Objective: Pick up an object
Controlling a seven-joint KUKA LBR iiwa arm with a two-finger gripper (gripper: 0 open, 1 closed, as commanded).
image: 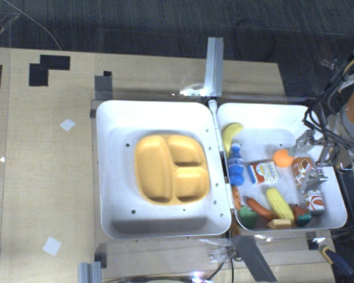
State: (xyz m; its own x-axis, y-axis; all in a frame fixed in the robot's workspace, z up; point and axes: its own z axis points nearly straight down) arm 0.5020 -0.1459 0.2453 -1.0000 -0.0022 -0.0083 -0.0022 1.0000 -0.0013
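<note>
We saw the corn cob (279, 203), yellow and ridged, long axis running upper-left to lower-right; gripper (314, 158) nearby, state unclear.

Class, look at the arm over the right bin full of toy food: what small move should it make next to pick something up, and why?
Probably a short descent. The gripper hovers at the right bin's far right side, above a red-and-white packet, with an orange ball just left of it. Nothing shows between the jaws, so lowering onto the packet before closing looks like the sensible next step.
</note>
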